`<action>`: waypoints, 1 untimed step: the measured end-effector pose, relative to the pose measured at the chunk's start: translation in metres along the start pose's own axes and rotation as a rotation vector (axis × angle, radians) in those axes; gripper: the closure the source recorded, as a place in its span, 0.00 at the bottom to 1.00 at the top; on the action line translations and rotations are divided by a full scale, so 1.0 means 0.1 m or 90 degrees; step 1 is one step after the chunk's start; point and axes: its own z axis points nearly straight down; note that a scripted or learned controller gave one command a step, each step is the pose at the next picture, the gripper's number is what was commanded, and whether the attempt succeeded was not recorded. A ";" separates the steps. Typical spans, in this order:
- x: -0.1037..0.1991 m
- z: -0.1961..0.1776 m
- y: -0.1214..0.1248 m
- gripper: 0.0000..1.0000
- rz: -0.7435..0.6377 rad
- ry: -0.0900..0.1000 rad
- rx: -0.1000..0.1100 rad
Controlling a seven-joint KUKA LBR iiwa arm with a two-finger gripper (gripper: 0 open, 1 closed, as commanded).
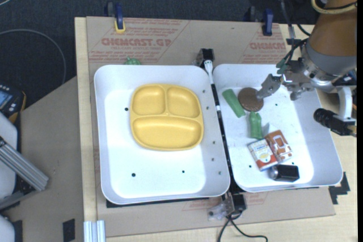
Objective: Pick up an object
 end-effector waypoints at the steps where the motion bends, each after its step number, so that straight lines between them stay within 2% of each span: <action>1: 0.87 -0.85 -0.54 0.00 -0.006 0.001 -0.004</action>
